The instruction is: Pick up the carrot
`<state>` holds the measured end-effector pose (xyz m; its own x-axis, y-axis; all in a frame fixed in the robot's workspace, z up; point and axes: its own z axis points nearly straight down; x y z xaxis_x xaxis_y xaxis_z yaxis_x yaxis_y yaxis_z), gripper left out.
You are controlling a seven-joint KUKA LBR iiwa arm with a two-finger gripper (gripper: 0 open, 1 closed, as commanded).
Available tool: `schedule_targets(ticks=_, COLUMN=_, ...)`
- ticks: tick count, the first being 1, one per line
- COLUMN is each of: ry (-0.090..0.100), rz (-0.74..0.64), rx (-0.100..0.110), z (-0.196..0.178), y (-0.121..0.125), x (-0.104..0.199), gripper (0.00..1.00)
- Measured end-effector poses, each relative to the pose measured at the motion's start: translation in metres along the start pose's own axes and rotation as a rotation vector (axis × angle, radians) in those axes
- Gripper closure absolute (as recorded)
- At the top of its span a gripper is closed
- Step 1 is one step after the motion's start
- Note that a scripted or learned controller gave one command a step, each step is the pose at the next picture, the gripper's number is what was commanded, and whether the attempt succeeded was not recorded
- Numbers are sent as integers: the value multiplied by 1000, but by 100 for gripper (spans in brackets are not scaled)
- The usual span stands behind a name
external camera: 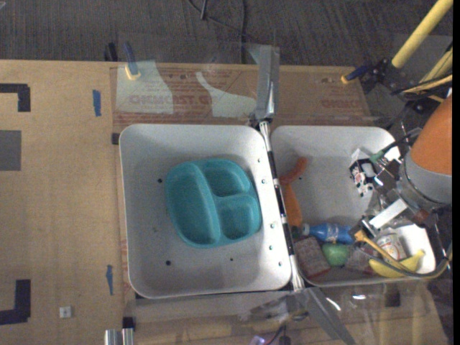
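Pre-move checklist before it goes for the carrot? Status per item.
1. Carrot located: ok, in the right bin, lying along its left wall.
2. Carrot free of clutter: ok, the blue bottle and green ball sit below it, apart from most of its length.
3. Pincer over the carrot: not ok, it sits toward the bin's right side near the banana.
4. Pincer state: cannot tell, the wrist hides it.
5. Room beside the wall: cannot tell, the carrot looks tight against it.
6. Teal tray out of the way: ok, in the left bin.
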<state>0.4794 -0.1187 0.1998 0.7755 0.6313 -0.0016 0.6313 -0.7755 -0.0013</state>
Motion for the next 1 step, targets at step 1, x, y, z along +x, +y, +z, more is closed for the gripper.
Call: schedule_targets(ticks=1, ry=0, rz=-412, rx=3, z=11, y=16, x=-14, gripper=100)
